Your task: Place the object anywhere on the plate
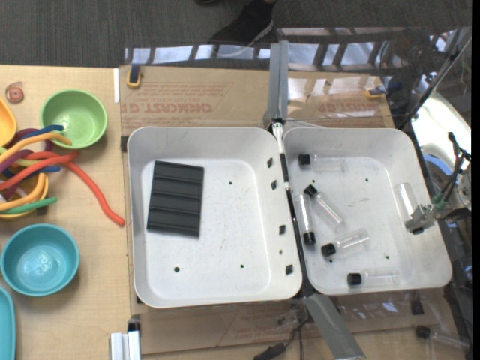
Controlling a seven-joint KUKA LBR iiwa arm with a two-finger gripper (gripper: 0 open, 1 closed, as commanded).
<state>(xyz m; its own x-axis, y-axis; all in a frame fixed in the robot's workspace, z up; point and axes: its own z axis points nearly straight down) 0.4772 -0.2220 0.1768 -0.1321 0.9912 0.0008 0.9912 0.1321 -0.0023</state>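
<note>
At rt bin's far rt rim: pincer beside clear vial; open/closed state unclear.

The tool at the right bin's right wall is small and blurred, so how its fingers stand cannot be told. Left of the green bowl, a yellow dish is cut by the picture's edge. Below that bowl, past the teal bowl, a blue rim is also cut off at the corner.
</note>
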